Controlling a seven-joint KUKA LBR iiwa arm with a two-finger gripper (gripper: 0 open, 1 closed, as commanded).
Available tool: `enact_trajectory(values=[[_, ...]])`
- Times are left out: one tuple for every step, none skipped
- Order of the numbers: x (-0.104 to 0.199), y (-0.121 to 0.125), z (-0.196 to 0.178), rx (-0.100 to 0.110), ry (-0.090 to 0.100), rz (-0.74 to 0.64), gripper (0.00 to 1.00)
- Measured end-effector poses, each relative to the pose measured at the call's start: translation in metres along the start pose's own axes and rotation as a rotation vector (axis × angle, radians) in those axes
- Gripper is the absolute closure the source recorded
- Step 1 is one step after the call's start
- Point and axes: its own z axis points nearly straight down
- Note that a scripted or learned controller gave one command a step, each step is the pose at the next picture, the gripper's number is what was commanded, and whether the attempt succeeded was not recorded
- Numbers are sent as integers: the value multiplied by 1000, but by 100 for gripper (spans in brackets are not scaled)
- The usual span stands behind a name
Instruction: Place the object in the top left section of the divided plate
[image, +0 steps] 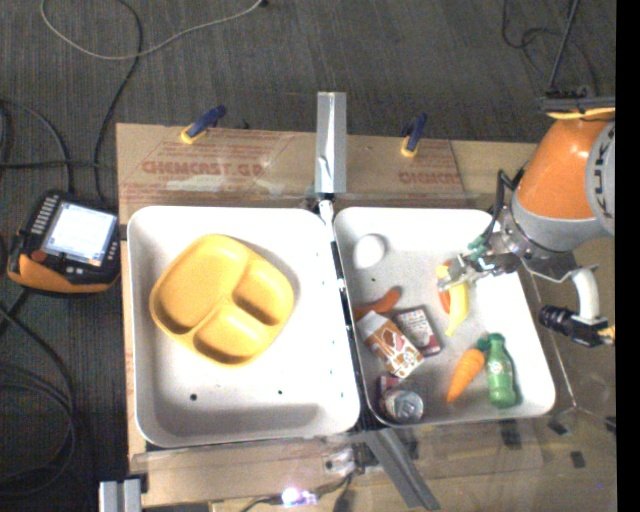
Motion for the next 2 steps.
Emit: enact_trajectory(values=[[108,16,-1,-2,1,-295,100],[105,-4,-1,0,1,-187,100]])
